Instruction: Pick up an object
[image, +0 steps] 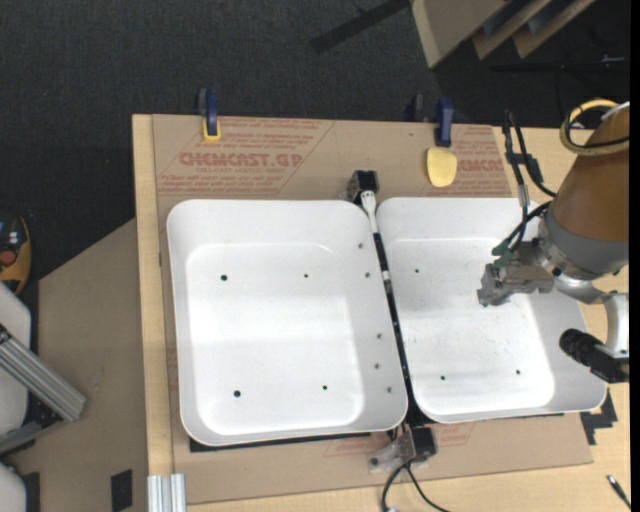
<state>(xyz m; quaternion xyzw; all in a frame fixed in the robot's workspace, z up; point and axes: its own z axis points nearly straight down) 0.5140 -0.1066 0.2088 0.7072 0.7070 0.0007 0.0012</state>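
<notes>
As the arm (590, 210) reaches in from the right, grey body and orange band plain to see, its claw (497, 285) hangs low over the right bin (470, 400), right of that bin's middle and toward its right wall. Open or closed? Cannot tell from this slant; the claw reads as one grey-green lump against the white floor, and nothing can be made out in its grip.

Whatever may lie directly beneath the claw is hidden by it. Around it the right bin's floor shows fine dark specks and a few small black dots. The left bin (270, 330) sits snug beside it, rims touching along the middle seam, where a dark cable (385, 290) runs from a black clip (363, 184) at the far end down to a connector (415, 443) at the near end.

Up at the far edge of the tabletop (300, 150), on printed brown board, a pale yellow piece (441, 166) sits just beneath a blue clamp (444, 118), outside the right bin and well apart from the claw, far and left of it. Loose object or clamp pad? Cannot tell. A second blue clamp (209, 103) stands further left.
</notes>
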